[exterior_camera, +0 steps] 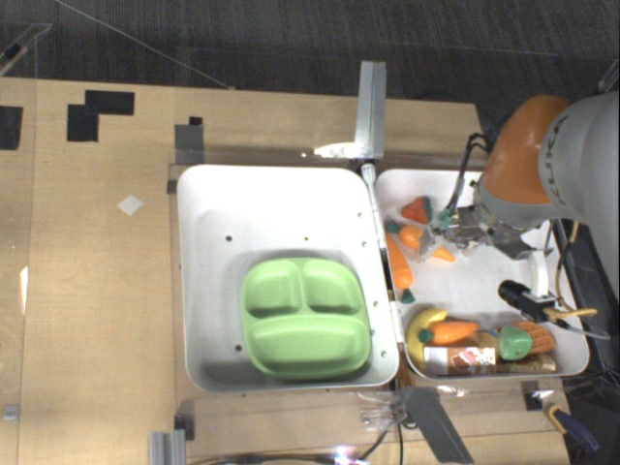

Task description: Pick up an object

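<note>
Bench: wooden top [97, 289] carrying two shallow white bins side by side, dark carpet beyond
Left bin [208, 201]: holds a green divided tray [305, 318], lying flat toward the near side
Right bin [484, 284]: toy food scattered; red and orange pieces [417, 223] near the far left corner, a carrot [398, 264] along the left wall, a banana [423, 325], a second carrot [453, 332] and a bottle [465, 359] along the near wall
Arm [572, 158]: reaches in from the right, orange band above the wrist
Gripper [448, 232]: low over the red and orange pieces; whether clenched or released cannot be told, nothing visibly grasped
Risk: pieces crowd together near the wall, so a closing grip may nudge one aside or catch two, and a rounded piece could slip out on lifting
</note>
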`<action>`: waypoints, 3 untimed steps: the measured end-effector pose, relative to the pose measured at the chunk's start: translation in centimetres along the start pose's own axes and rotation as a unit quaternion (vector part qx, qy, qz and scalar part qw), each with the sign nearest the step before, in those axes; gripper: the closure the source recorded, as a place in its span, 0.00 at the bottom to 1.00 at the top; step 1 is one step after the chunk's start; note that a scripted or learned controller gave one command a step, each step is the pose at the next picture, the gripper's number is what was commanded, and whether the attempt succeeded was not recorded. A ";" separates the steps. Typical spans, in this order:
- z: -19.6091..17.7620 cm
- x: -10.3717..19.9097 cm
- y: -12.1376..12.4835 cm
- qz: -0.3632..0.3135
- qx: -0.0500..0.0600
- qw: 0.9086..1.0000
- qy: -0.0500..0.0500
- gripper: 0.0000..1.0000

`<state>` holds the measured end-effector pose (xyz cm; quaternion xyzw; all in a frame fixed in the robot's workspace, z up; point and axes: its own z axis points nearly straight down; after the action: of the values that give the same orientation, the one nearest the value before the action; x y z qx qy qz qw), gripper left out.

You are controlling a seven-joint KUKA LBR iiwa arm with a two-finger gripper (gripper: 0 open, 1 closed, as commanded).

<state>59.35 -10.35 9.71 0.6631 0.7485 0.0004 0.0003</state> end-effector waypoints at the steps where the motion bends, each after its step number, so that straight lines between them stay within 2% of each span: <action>1: 0.6 0.0 1.5 -0.037 -0.006 0.999 -0.002 0.00; 2: 0.6 0.0 1.5 -0.037 -0.007 0.999 -0.002 0.00; 3: -0.3 0.3 1.8 -0.040 -0.008 0.999 0.001 1.00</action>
<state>61.11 -9.84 10.05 0.6326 0.7744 0.0069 0.0053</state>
